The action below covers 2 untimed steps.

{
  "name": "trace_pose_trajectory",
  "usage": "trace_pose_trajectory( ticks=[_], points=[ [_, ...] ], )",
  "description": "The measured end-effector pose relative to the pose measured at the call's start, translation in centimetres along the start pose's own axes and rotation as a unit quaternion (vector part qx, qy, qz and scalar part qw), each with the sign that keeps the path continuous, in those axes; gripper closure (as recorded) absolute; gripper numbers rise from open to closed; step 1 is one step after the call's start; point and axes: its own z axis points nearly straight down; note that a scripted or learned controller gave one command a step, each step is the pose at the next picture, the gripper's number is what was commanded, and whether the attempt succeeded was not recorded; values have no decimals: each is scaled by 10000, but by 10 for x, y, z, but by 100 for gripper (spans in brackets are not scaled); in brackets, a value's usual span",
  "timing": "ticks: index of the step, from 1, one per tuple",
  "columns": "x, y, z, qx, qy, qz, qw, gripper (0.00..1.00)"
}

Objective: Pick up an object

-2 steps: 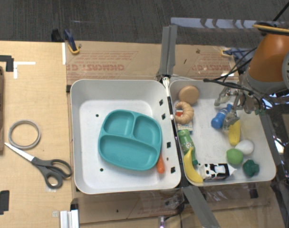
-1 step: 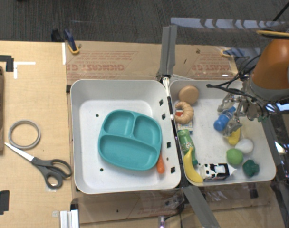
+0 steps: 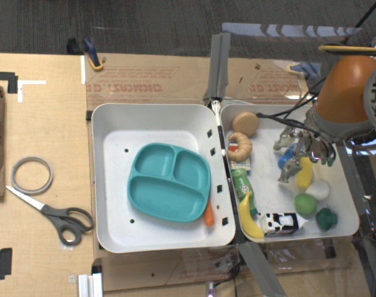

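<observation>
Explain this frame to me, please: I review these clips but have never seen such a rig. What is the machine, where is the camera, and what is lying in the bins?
The camera sits above the bench and looks down at a slant. The grey arm with the orange band is a robot reaching in from the right; its tool hangs low in the right bin, among the objects. Whether it holds anything cannot be told here. That bin contains a yellow banana, a green ball, a dark green object, a tan ball and a black-and-white toy. The left bin holds a teal divided plate and a small carrot. Scissors and a tape roll lie on the bench outside.
</observation>
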Motion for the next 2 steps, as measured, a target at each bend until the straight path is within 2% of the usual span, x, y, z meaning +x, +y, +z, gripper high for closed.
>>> trace_pose_trajectory(
  ticks=[1,2],
  points=[
    [-38,-20,-1,6,-14,-297,9996,0],
    [-17,-37,0,4,-6,-157,9999,0]
  ],
)
